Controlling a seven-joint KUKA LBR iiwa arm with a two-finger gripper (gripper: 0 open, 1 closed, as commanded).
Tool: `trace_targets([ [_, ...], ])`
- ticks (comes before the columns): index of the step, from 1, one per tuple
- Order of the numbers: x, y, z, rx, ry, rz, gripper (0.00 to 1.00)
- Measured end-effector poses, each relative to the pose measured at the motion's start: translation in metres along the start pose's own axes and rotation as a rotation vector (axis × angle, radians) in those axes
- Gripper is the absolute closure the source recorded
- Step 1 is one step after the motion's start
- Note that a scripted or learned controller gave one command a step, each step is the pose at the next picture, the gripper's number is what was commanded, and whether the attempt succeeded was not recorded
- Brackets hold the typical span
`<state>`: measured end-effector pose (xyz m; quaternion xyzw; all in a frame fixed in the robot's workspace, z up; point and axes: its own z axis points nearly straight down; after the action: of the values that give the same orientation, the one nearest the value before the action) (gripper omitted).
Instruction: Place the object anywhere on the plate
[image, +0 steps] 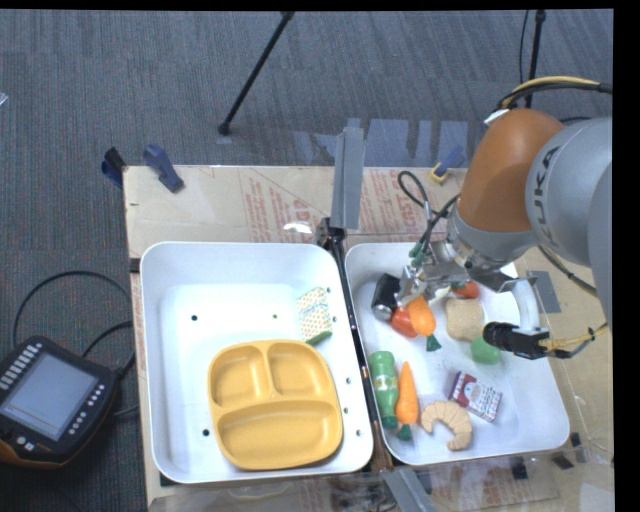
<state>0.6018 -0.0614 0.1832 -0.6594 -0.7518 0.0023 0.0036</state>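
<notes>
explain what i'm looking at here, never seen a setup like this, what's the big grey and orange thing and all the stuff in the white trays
The big grey and orange thing is a robot arm, reaching in from the right. The single camera is fixed above the bench, looking down at a slant.

On the bench sit two shallow white bins. The left bin holds a yellow plate with three compartments and a small patterned packet by the plate's upper right.

The right bin holds toy foods: a carrot, a green bottle, a croissant, a small red box and others.

The arm's gripper is down over the pile near an orange piece. Whether it holds anything I cannot tell. Nothing lies on the plate.
</notes>
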Motion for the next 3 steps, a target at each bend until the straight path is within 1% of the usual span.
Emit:
trace_targets([
  [1, 0.117, 0.015, 0.000, 0.000, -0.001, -0.239, 1.00],
  [2, 0.167, 0.063, -0.002, 0.001, -0.002, -0.380, 1.00],
  [3, 0.244, 0.074, 0.099, -0.001, -0.003, -0.230, 1.00],
])
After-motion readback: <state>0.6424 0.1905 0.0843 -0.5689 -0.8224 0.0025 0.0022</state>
